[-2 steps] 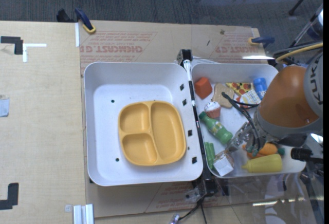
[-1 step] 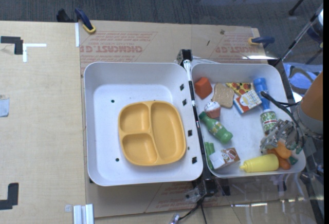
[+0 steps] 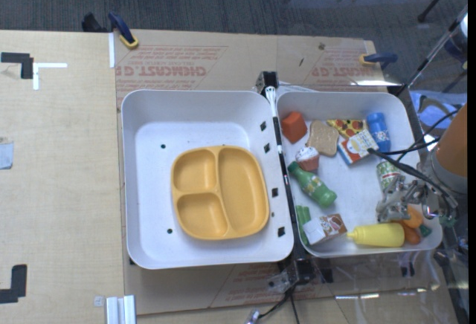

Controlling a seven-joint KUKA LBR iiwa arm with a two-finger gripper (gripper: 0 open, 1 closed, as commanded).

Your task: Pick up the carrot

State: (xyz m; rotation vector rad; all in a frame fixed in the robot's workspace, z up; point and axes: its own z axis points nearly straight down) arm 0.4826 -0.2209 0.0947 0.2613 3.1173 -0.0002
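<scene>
Metal claw (image 3: 398, 203) sits low in the right bin (image 3: 349, 101), near its right wall; whether its fingers are spread or pressed together cannot be told from the clutter of cables around it. Carrot (image 3: 413, 221), orange, lies just beside the claw toward the bin's near right corner, touching the yellow mustard bottle (image 3: 379, 235). Green bottle (image 3: 313, 186) lies toward the bin's left, with a toast slice (image 3: 323, 138) and an orange block (image 3: 294, 126) beyond it. Blue can (image 3: 378, 130) rests at the far side. Left bin (image 3: 149, 114) carries a yellow divided plate (image 3: 220, 192).
</scene>
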